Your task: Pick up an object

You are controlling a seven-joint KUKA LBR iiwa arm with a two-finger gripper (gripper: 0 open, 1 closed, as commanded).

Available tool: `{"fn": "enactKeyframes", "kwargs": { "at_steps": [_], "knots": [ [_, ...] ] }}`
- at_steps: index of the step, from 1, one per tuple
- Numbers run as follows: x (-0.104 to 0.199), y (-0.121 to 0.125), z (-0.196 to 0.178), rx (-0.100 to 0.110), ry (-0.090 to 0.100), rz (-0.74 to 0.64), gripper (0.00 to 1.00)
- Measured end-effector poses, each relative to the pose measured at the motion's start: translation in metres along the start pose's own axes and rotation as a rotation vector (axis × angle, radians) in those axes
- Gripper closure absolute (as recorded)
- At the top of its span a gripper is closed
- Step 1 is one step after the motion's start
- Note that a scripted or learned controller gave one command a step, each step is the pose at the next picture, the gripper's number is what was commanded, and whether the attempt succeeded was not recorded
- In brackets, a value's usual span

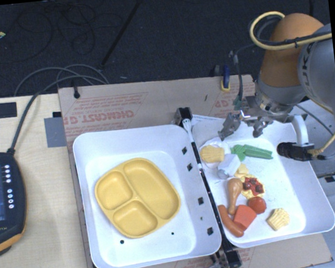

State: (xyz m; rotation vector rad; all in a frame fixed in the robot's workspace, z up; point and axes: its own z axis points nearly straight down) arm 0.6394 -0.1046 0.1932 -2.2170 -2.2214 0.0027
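The toy food lay heaped in the right bin: a green pea pod near the bin's twelve o'clock, a yellow corn-like piece at about ten, a drumstick and a pizza slice near the centre, a tomato and an orange-red block below them, a sausage at seven o'clock and a ridged yellow piece at five. None of it was lifted. The gripper hung over the bin's far rim, at twelve o'clock from the pea pod and just clear of it, its two fingers spread apart with nothing between them. This looked like the approach step, before any grasp. The next move would probably call for a descent onto one piece that stood apart, such as the pea pod, with the fingers straddling its narrow width. The left bin held a yellow divided plate.
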Motion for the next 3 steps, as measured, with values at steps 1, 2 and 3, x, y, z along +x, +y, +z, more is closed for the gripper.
{"fn": "enactKeyframes", "kwargs": {
  "at_steps": [1, 2, 3],
  "knots": [
    [0.111, -0.059, -0.132, -0.013, 0.005, -0.011, 0.00],
    [0.104, -0.058, -0.133, 0.002, -0.001, -0.001, 1.00],
    [0.129, -0.113, -0.200, -0.007, 0.001, -0.001, 1.00]
  ]
}}
